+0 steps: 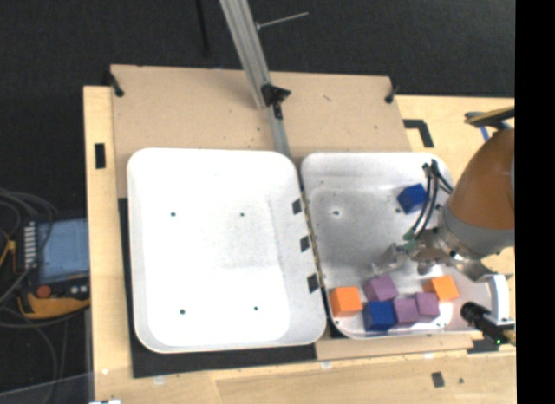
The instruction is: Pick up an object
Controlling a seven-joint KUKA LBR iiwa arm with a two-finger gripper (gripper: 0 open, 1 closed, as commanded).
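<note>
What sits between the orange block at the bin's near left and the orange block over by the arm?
In the camera view, three purple blocks and a blue block lie between the left orange block and the right orange block.

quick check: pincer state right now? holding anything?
Pincer: cannot be told. It sits low in the right bin, above the purple block, with nothing visibly held.
</note>
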